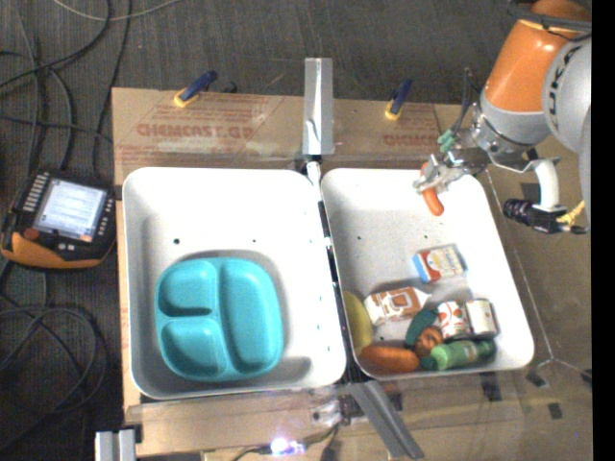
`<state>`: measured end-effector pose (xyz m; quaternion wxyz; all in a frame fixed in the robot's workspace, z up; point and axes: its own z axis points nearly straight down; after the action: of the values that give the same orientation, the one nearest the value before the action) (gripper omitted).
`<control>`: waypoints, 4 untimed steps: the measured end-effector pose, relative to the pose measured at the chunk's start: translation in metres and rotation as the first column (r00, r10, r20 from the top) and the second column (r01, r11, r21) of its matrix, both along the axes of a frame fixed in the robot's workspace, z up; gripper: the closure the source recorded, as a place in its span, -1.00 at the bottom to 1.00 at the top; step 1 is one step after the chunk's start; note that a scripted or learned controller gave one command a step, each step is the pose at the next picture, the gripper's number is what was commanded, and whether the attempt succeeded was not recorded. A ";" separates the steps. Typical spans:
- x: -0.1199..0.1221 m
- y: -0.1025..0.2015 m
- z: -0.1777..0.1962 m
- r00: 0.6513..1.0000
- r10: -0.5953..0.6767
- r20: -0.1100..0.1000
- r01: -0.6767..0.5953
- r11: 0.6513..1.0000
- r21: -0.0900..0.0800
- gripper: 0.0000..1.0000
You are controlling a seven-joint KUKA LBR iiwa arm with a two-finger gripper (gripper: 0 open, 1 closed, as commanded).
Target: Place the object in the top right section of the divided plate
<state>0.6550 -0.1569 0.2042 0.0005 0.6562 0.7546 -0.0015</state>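
With the pincer [434, 182] clamped on a small orange carrot [434, 201] above the right bin's [500, 257] far corner, the transport step is in hand; next, traverse to the teal divided plate [221, 318], far to its left.

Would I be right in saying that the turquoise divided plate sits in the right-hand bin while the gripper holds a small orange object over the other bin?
Not quite: the camera view shows the turquoise divided plate in the left-hand bin, not the right. The rest holds: the gripper holds a small orange object between its fingers, over the other bin, near its far edge.
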 end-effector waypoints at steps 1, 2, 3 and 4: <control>0.014 0.092 0.079 0.978 0.208 0.001 -0.208 0.978 0.001 1.00; 0.012 0.159 0.039 0.910 0.415 0.000 -0.415 0.910 0.003 1.00; -0.019 0.238 -0.021 0.770 0.638 0.001 -0.638 0.770 0.005 1.00; -0.033 0.200 -0.021 0.755 0.655 0.001 -0.655 0.755 0.003 1.00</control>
<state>0.6221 0.0429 0.1836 -0.0001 0.3509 0.9364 -0.0004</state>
